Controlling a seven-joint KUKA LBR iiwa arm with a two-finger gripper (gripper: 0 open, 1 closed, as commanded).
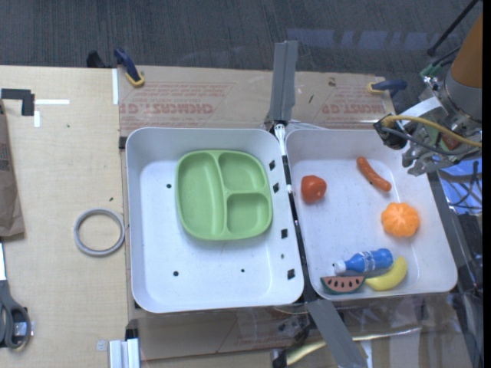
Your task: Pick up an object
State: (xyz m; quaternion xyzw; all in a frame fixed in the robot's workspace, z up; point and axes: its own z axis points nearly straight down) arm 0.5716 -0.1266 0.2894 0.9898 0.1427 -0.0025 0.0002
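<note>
My gripper (430, 153) hovers just outside the right bin (439, 228), grip state unclear, and dropping toward the sausage (374, 173) I risk clipping that bin's rim.

bins (146, 228) 2 | divided plate (224, 195) 1 | toy foods (313, 188) 5 | bottle (367, 262) 1 | tape ring (99, 231) 1

open floor mid right bin (441, 228), toys crowd its corner

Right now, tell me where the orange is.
The orange sits in the right bin, near its right wall, below the sausage and above the bottle and banana.
</note>
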